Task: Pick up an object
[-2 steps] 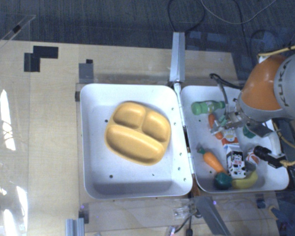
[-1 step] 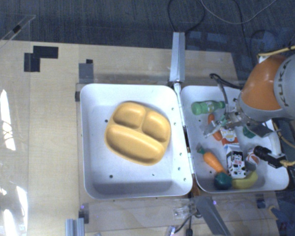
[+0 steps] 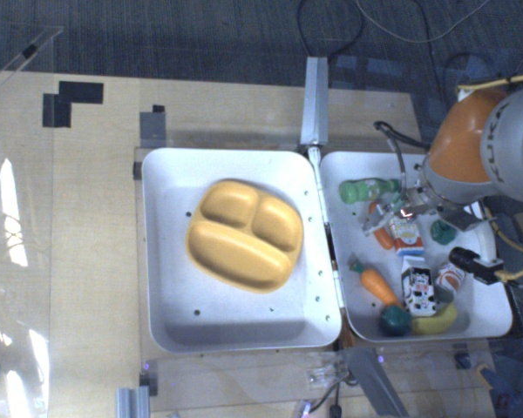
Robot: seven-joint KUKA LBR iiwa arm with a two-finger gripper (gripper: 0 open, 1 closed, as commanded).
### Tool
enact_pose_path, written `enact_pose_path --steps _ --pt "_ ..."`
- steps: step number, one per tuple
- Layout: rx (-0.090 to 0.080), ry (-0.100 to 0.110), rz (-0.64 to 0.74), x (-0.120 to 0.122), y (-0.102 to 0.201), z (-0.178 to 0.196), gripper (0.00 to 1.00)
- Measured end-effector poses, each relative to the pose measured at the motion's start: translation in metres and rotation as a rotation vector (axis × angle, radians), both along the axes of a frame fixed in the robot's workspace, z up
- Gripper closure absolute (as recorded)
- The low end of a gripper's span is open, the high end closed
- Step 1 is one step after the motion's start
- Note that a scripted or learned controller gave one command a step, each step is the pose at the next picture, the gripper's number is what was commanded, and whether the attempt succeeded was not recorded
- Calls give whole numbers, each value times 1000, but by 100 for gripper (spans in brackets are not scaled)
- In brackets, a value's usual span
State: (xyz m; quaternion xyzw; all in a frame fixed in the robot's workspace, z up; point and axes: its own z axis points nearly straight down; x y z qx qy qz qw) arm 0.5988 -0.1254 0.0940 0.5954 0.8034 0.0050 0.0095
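Claw low over the clutter in the right bin, nothing visibly lifted.

Camera view: the arm (image 3: 497, 142) reaches in from the right and its claw (image 3: 399, 205) sits down among the objects at the upper middle of the right bin (image 3: 497, 320); whether it is spread or pressed together I cannot tell, since it blends with the items under it. A green bottle (image 3: 369, 189) lies just left and above it, long axis running left to right. A small orange-and-white packet (image 3: 399, 232) lies directly below, seemingly touching. A carrot (image 3: 376, 285) lies further down-left, angled diagonally, with a banana (image 3: 438, 320) near the lower rim. The left bin (image 3: 157, 320) holds a yellow moulded tray (image 3: 244, 233), well apart. The packet looks the nearest candidate.
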Motion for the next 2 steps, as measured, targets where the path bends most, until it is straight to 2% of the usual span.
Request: enact_pose_path --steps 1,2 --pt "-5 -14 5 4 0 14 100" --pt "1 13 68 23 56 116 100"
